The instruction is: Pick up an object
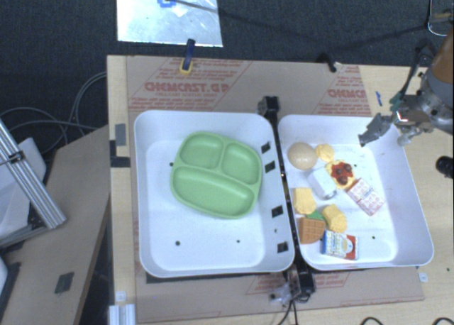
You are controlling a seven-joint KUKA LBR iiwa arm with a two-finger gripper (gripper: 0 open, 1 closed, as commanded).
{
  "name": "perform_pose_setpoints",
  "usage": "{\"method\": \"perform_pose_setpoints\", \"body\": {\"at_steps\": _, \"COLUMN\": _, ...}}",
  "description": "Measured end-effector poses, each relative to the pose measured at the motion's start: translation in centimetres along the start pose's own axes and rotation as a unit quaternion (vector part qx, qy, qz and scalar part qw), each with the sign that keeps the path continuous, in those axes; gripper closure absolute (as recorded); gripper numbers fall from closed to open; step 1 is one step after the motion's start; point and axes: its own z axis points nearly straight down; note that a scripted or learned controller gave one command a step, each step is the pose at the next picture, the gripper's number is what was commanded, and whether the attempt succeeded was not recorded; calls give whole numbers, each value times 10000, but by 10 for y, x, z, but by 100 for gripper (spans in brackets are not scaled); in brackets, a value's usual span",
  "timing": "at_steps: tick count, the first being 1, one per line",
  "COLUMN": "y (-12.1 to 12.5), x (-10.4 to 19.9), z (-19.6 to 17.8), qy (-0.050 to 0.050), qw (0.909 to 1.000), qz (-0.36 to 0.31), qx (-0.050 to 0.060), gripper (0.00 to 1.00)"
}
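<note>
Counter carrying two white bins; right bin [415, 235] holding toy food pile, beige egg [301, 155] lying at 10 o'clock. Gripper [386, 130] hovering at 1 o'clock; finger state: cannot tell. Egg probably light, stiff, slippery; grasping across middle.

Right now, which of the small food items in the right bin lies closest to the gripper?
The red-and-yellow piece at the pile's upper right, just below-left of the gripper; the beige egg-shaped one and blue-and-white carton lie farther.
</note>
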Motion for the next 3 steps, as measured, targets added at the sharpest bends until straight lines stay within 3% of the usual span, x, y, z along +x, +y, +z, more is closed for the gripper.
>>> {"method": "perform_pose_setpoints", "body": {"at_steps": 1, "y": 2, "x": 0, "z": -6, "qy": -10, "qw": 10000, "qz": -12, "qx": -52, "gripper": 0}}
{"method": "perform_pose_setpoints", "body": {"at_steps": 3, "y": 8, "x": 5, "z": 98, "qy": -4, "qw": 10000, "qz": -4, "qx": -29, "gripper": 0}}
